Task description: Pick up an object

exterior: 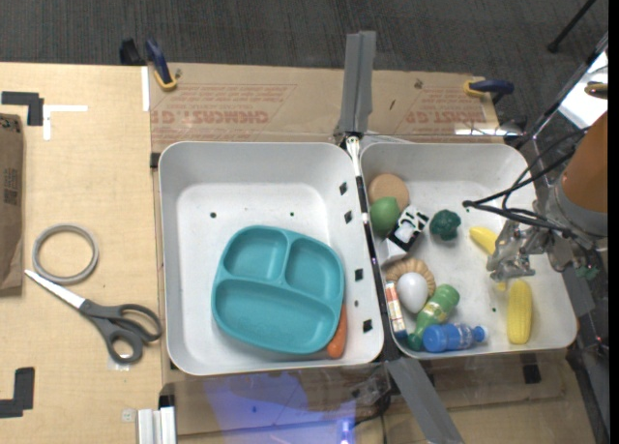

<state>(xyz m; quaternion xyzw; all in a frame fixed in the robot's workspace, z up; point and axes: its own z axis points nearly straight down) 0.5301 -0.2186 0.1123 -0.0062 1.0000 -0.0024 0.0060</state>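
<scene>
My gripper hangs low over the right side of the right bin, reaching in from the right. It is just above the top end of a yellow corn cob and just right of a small yellow piece. Nothing can be seen held in it. Further left lie a dark green broccoli, a green ball, a tan round thing, a black-and-white object, a white egg, a green bottle and a blue bottle.
The left bin holds a teal divided plate with an orange carrot at its right edge. Scissors and a tape roll lie on the bench at left. Black cables run across the right bin's far right.
</scene>
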